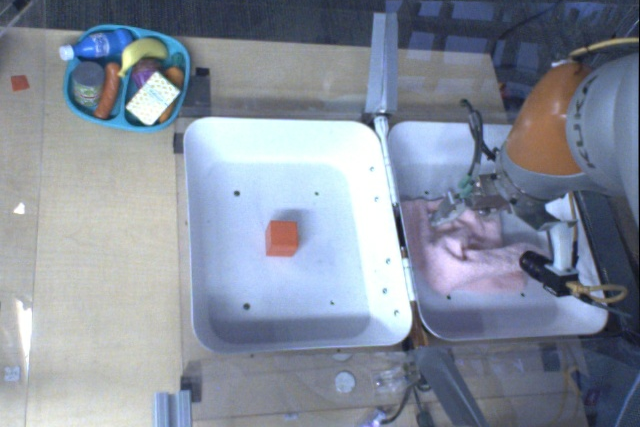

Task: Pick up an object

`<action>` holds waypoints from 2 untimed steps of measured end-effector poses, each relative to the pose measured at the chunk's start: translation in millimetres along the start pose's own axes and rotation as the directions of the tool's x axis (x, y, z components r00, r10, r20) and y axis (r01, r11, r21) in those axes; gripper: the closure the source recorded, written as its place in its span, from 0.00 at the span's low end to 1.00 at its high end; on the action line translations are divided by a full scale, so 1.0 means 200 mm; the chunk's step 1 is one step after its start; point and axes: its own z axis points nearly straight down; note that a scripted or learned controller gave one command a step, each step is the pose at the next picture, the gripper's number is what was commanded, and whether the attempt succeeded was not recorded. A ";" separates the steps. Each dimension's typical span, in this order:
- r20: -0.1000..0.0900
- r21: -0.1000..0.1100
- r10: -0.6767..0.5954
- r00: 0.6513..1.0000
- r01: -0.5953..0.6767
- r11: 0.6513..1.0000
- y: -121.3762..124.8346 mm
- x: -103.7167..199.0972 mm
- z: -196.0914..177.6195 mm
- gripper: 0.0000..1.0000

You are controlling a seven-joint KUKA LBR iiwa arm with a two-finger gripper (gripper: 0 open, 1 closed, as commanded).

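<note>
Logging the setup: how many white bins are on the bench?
2. The left bin holds an orange block; the right bin holds a pink cloth, with the arm over it.

You are looking at two shallow white plastic bins, the left bin [215, 245] and the right bin [430, 155], both smooth with a soft sheen, set on a pale matt wooden bench top [90, 245]. In the right one lies a soft, rumpled pink cloth [470, 255], matt and fuzzy, while the small orange cube [283, 238] in the left looks smooth and dull. The arm's orange band [545, 130] is glossy, and the blue plastic tray [72, 100] at the bench corner shines faintly.
</note>
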 end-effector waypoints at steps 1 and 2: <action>0.002 -0.012 -0.003 1.000 0.003 1.000 0.02 0.00 -0.07 1.00; 0.002 -0.012 -0.003 1.000 0.003 1.000 0.02 0.00 -0.07 0.00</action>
